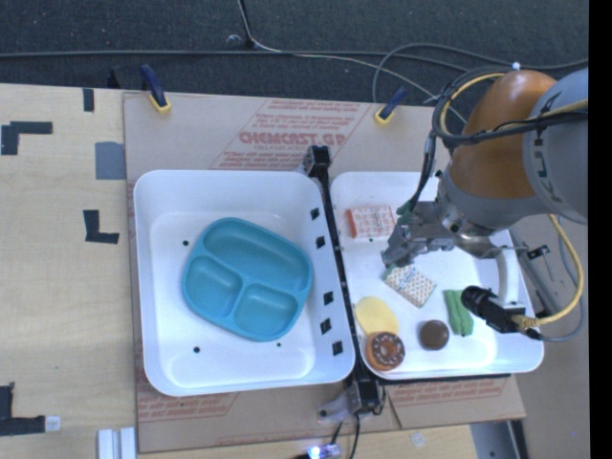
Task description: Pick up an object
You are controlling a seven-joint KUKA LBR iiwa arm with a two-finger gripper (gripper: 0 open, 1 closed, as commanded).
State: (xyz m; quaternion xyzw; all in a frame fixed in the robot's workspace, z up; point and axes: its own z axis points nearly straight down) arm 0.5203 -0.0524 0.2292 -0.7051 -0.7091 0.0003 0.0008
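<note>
Tool (400, 253) sits low in the right bin (516, 357), tips just above the checkered packet (412, 284), which looks like the pick target; can't tell its opening from this angle, nothing visibly in it. Right bin count: one checkered packet mid-bin, one orange-printed packet (369, 222) toward the far left corner, one yellow piece (376, 315) and one donut (386, 350) at the near left corner, one brown ball (434, 334), one green piece (457, 312) near the near edge. Left bin (163, 352): one blue divided plate (248, 277), central. Items clustered in the right bin, likely so the arm reaches them all. Two clamps (154, 91) pin the board to the desk.
</note>
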